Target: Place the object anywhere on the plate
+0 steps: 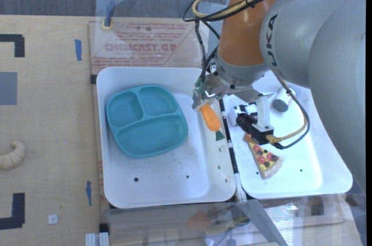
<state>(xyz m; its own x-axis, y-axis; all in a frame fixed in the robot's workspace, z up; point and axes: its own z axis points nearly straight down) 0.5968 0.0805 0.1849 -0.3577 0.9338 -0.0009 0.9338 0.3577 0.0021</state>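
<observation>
A teal divided plate [146, 120] lies in the left white bin [116, 181]. My gripper [203, 98] hangs over the ridge between the two bins, just right of the plate. It is shut on the top end of an orange toy carrot [211, 118]. The carrot slants down to the right, and its green tip [220, 135] is over the divider.
In the right bin [302, 178], a toy pizza slice [265, 159] lies near the front and a small grey object [281, 104] sits further back. The arm's big grey body covers the right bin's far right side. A pale curved item [11, 155] lies on the wooden bench to the left.
</observation>
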